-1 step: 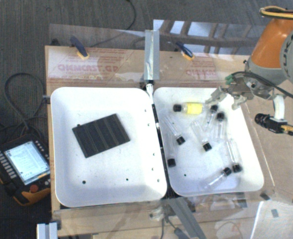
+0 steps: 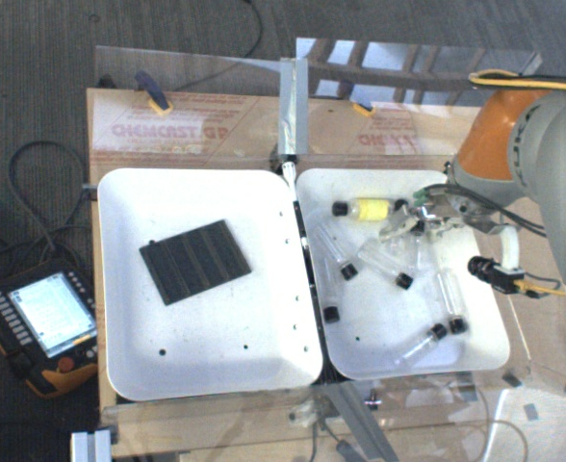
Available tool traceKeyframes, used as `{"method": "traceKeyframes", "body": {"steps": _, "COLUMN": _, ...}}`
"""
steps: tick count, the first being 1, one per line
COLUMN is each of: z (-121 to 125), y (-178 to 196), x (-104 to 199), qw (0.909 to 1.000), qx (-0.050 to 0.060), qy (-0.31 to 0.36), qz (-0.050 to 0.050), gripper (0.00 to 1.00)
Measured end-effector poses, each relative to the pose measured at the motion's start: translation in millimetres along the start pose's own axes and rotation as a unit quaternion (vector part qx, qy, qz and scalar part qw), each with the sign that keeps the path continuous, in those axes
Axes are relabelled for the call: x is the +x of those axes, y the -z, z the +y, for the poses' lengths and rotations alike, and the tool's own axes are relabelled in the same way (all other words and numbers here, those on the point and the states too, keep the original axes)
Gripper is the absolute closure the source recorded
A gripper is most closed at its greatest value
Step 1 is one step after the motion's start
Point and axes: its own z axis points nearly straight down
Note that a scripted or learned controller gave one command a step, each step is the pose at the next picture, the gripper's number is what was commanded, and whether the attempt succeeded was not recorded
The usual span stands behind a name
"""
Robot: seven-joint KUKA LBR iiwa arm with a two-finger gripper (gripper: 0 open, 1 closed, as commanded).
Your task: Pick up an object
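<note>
The right bin (image 2: 374,359) holds several clear tubes with black caps, among them one at the left (image 2: 337,252), one at the right (image 2: 449,299) and one near the front (image 2: 421,342). A yellow tube (image 2: 369,209) lies near the back wall. My gripper (image 2: 421,212) hangs low over the back right of this bin, just right of the yellow tube and over a cluster of clear tubes (image 2: 389,248). The wrist hides what lies under it. A black ribbed slab (image 2: 195,261) lies flat in the left bin (image 2: 115,287).
A small loose black cap (image 2: 330,313) sits near the right bin's left wall. An upright metal post (image 2: 293,109) stands behind the seam between the bins. A teach pendant (image 2: 47,316) lies on the floor at the left. Cables (image 2: 514,277) trail from the wrist.
</note>
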Motion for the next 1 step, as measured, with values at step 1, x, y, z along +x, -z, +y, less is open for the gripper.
{"method": "traceKeyframes", "body": {"steps": 1, "z": -0.7, "y": 7.3, "x": 1.6, "qw": 1.0000, "qx": 0.002, "qy": 0.001, "qz": 0.001, "gripper": 1.00}}
